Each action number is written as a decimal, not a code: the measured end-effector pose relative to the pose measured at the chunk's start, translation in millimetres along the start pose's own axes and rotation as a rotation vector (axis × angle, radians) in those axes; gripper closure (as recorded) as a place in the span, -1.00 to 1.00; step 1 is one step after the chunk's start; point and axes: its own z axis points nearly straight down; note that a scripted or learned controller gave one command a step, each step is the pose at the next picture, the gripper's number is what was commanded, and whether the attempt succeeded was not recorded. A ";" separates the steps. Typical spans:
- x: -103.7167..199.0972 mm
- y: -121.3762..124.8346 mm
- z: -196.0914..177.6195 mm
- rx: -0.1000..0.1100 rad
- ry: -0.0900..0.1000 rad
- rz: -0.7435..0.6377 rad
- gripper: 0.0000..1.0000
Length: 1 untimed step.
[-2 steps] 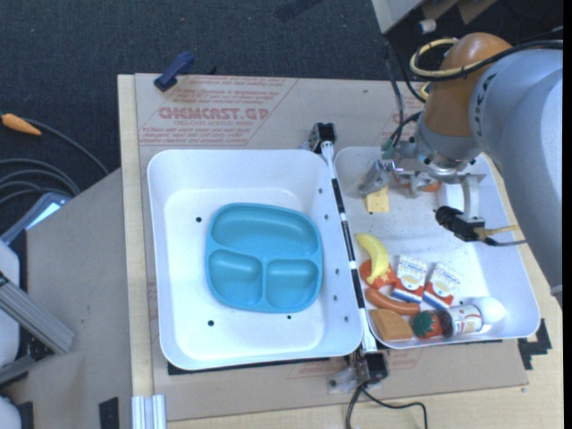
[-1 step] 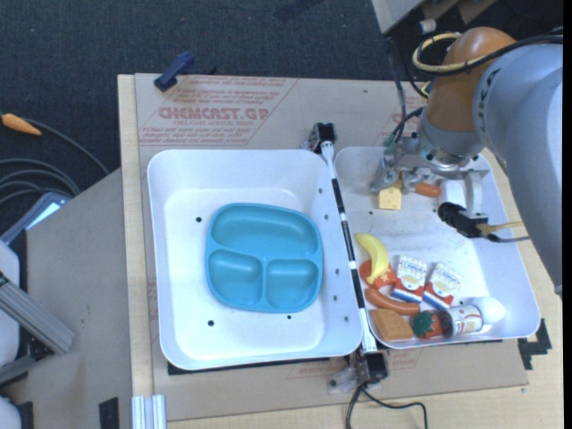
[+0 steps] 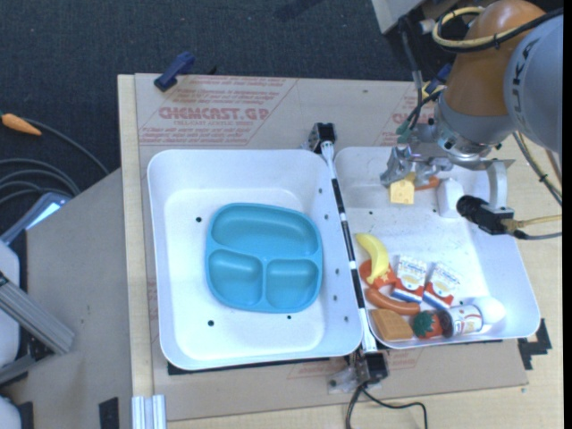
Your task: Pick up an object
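The arm enters from the right of the camera view and is positioned over the far part of the right bin. Its orange band sits above the wrist, with cables running alongside. The pincer points down near the far left corner of that bin. A small yellow wedge, resembling a toy cheese piece, sits directly at the fingertips; it appears to be clenched between the 2 fingers, though the contact itself is too small to confirm with certainty. A small orange-red item lies just beside the wedge, partly hidden by the pincer.

The remaining contents of the right bin are grouped at the near side:
- 1 yellow toy banana, lying nearest the divider between the bins.
- 1 red-orange sausage-shaped toy, just beyond the banana toward the near rim.
- 2 small white packets with printed labels, side by side.
- A cluster of small toys at the near rim; individual pieces cannot be identified.

The left bin holds 1 blue sectioned plate with 3 compartments, lying flat near the centre.

Both bins rest on a brown cardboard sheet with red printing, which covers the bench.
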 end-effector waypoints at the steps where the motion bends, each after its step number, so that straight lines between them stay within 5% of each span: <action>1: -12.4 -73.3 -78.4 0.001 0.000 0.002 1.00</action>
